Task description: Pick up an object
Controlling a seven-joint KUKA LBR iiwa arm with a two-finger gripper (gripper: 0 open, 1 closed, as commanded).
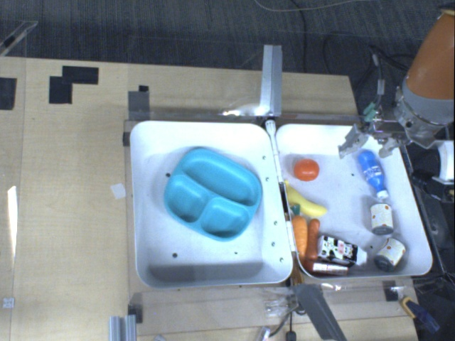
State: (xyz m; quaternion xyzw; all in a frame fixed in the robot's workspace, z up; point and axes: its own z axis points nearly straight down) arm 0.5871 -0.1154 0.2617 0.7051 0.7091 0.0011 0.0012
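Observation:
My gripper point(369, 146) hangs over the back right corner of the right bin point(341, 190), its two fingers spread open with nothing held between them. Just below it lies a blue bottle point(372, 172), its upper end close under the fingertips. Elsewhere in that bin are a red tomato point(306, 169), a yellow banana point(306, 204), an orange carrot point(301, 236), a black and white box point(337, 250) and two small grey cans point(382, 217) point(389, 253).
The left bin point(153, 162) holds a blue divided plate point(212, 192). A metal post point(271, 84) stands behind the divider between the bins. The arm's orange band point(434, 55) is at the right edge. Cables lie on the dark floor behind.

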